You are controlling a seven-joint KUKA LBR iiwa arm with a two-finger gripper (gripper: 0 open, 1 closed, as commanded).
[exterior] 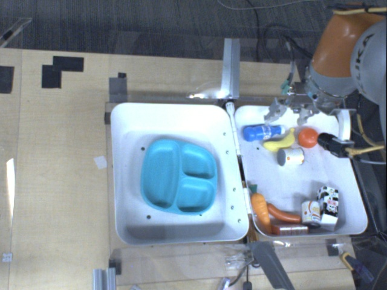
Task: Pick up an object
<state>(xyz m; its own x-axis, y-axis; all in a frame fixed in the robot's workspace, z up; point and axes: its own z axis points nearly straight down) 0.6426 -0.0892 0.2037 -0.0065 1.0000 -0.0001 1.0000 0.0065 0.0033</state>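
1. A blue bottle [263,132] lies on its side near the right bin's far edge.
2. A yellow banana [281,142] touches it.
3. An orange ball [308,138] sits just beside the banana.

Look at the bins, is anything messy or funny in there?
Nothing looks broken or spilled. The blue tray lies flat in the left bin. The toys in the right bin are jumbled, and the carrot leans against its left wall.

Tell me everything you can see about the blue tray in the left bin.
The blue tray is a turquoise, plastic-looking divided plate with rounded corners and three compartments: one long one on the left, two smaller ones on the right. It lies flat, face up, slightly rotated, on the floor of the left bin, roughly centred. Nothing sits in it or touches it.
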